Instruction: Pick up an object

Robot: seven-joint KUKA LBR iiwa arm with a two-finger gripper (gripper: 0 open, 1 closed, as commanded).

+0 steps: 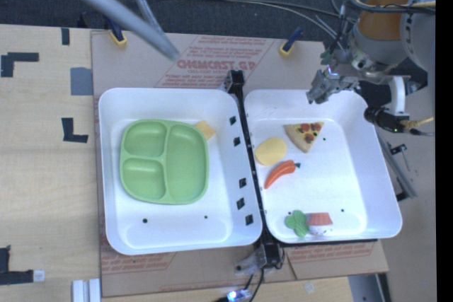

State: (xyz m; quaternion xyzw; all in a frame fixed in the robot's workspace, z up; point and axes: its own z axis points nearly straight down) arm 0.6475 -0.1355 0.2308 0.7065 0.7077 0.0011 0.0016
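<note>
Pizza slice (305,135) below-left of gripper (320,95), apart.

Red print on the cardboard, mostly too blurred to read

The cardboard sheet (212,60) under the two bins carried a line of large red letters and a smaller line beneath it at its far edge, just beyond the left bin (113,152). The print ran upside down to the camera and could not be made out. Fainter red print at the sheet's near edge was equally unreadable.
</note>
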